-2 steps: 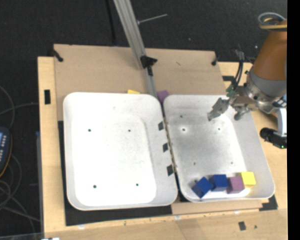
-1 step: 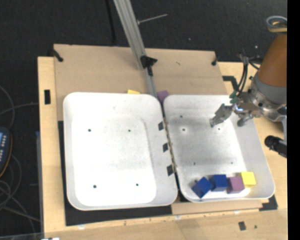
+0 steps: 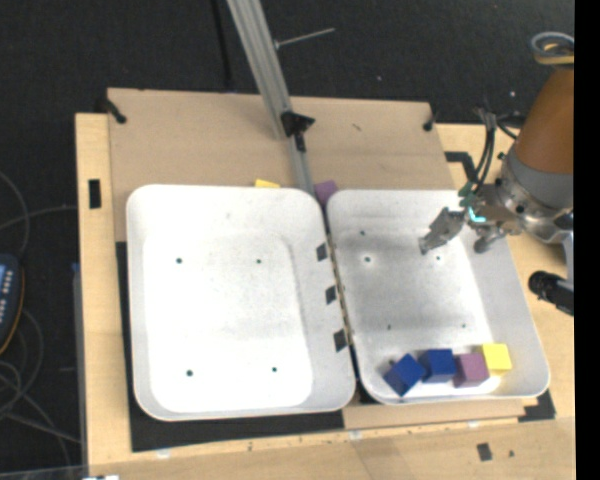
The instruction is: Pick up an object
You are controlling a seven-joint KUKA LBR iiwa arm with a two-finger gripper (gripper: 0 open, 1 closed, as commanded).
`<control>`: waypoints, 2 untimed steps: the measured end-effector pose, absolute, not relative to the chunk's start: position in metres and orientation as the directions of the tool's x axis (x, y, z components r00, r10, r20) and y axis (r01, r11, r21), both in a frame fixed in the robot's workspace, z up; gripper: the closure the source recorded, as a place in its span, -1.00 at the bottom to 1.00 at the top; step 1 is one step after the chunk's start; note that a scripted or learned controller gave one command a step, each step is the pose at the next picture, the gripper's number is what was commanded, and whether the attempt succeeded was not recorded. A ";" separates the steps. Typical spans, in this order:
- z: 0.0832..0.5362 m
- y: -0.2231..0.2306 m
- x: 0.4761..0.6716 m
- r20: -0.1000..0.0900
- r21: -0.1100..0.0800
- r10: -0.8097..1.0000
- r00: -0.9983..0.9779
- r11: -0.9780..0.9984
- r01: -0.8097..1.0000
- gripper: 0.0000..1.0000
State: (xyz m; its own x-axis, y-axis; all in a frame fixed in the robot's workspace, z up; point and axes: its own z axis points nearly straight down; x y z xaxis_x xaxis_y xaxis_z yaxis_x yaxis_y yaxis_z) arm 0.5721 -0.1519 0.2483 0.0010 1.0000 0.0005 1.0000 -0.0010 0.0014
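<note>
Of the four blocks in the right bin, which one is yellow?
The yellow block is at the right end of the row, beside the purple block; the other two are blue.

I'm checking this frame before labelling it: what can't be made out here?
- Claw: too small and blurred in the camera view to read its grip.
- Yellow piece and purple piece: partly hidden behind the bins' far rims.
- Arm: cut off by the right edge.
- Blue blocks: touching, their boundary unclear.
</note>
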 end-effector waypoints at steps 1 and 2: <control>0.171 -0.082 0.563 0.003 -0.006 1.000 -0.007 0.007 1.000 -1.00; 0.107 -0.088 0.519 -0.001 0.003 1.000 -0.001 0.001 1.000 -1.00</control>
State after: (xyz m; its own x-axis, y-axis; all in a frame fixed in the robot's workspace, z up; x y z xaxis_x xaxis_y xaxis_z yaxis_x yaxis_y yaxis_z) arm 0.5194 -0.0877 0.1069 -0.0010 1.0000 -0.0010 1.0000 0.0010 0.0029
